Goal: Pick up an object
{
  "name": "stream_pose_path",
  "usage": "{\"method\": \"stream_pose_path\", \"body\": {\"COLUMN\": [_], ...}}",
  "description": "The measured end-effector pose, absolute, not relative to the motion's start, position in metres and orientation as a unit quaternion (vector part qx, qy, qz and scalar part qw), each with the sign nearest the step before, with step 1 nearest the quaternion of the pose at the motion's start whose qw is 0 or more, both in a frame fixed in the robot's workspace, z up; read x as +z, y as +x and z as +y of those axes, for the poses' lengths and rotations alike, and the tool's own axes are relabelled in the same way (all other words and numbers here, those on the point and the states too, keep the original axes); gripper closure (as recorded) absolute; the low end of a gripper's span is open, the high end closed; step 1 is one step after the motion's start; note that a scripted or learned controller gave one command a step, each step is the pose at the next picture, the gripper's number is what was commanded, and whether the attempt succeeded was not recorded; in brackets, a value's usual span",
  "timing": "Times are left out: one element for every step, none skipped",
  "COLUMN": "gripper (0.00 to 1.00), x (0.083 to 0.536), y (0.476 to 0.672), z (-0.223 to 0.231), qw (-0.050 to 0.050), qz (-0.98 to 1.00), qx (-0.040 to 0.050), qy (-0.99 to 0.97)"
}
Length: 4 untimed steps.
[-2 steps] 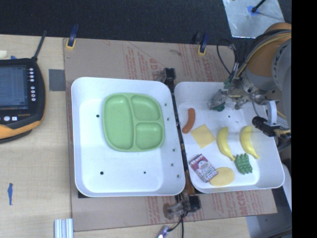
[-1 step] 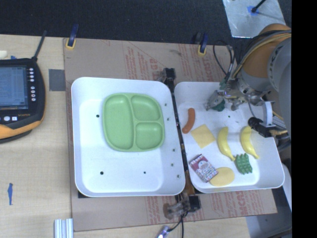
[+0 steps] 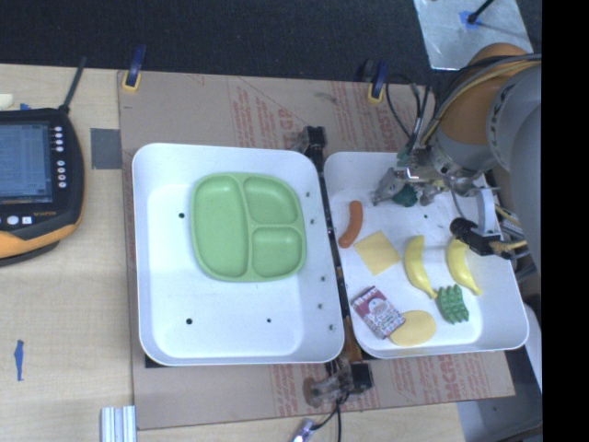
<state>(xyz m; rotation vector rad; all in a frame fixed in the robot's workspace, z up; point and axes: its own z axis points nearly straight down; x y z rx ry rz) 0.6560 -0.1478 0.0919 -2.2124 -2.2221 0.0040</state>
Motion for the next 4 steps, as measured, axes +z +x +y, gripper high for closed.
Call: {"method": "stream_pose_path", "body": {"gripper": [0.0, 0.0, 0.0, 0.0], "x": [0.093, 0.092, 0.091, 0.092], "y": [0.656, 0.656, 0.578, 0.566], "z": [-0.212, -0.158, -0.135, -0.173], "qw": [0.001, 0.002, 0.002, 0.002], "qz": [-0.708, -0.709, -0.708, -0.708], "qx": [0.0005, 0.0013, 0.002, 0.0014], "qy": [-0.706, -0.705, -0.706, -0.706]}}
